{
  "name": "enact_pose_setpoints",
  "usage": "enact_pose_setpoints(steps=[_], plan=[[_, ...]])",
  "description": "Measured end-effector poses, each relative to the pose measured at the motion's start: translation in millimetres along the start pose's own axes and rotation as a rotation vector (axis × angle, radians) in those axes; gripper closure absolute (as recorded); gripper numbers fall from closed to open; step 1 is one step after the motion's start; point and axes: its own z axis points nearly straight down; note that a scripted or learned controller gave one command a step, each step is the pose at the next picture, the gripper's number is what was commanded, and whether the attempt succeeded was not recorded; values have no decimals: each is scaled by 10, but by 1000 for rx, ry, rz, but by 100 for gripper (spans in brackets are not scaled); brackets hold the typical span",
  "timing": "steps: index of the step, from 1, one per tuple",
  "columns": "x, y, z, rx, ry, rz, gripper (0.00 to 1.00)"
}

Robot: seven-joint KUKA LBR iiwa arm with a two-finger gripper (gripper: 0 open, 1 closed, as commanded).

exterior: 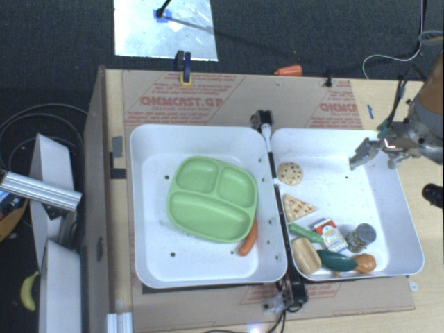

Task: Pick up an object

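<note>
Cookie [290, 173] in right bin [409, 227], left of claw [371, 151].

Lab test bench, as I see it: twin white bins [208, 134] on printed cardboard [182, 97], loose cables [28, 127] at nine o'clock, dark carpet [55, 33].

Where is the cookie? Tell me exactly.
The cookie lies in the right bin, near its upper left corner by the divider, just above the pizza slice.
</note>
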Motion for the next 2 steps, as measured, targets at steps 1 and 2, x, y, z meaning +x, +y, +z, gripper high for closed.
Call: enact_pose_setpoints(steps=[1,2], plan=[[375,97,1356,22,10,-8,0],[162,1155,865,-2,3,-8,0]])
